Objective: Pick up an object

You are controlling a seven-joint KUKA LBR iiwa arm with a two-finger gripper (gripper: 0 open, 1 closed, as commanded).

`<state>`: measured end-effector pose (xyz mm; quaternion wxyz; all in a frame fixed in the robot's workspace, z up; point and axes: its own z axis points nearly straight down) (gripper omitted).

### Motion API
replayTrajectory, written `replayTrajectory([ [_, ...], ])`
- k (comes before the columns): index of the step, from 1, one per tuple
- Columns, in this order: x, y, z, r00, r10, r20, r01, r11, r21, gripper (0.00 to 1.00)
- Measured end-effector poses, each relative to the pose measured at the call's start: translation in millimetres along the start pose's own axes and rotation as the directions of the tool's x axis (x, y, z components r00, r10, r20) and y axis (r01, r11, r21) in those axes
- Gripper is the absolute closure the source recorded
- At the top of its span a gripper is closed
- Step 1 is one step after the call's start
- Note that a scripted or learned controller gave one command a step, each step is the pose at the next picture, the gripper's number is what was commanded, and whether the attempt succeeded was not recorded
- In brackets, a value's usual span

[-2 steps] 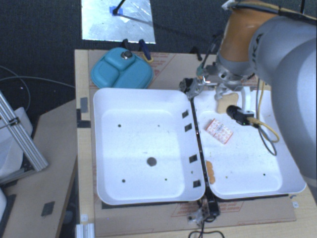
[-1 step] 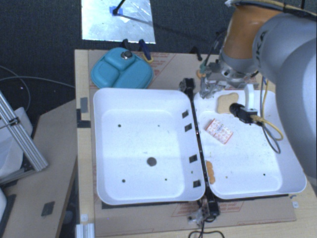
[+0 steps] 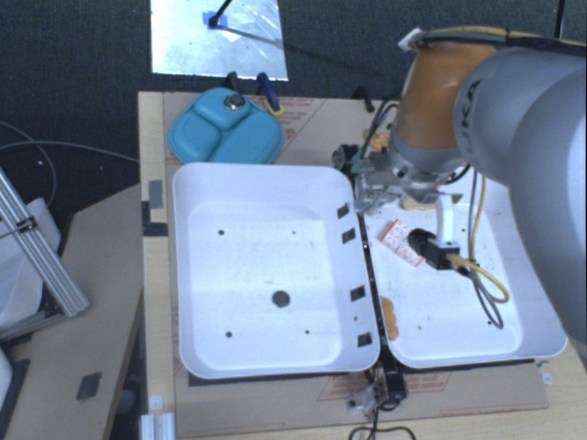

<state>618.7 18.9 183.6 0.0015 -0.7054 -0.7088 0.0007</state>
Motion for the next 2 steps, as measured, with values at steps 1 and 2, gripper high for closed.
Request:
replayTrajectory([
  [1,29.4,-42.0,-0.3,1.000,0.001,0.001,-0.001,1.000,-0.002,1.00],
  [2,55.6,-119.4,0.2,1.000,0.000,0.000,0.000,1.000,0.001,1.00],
])
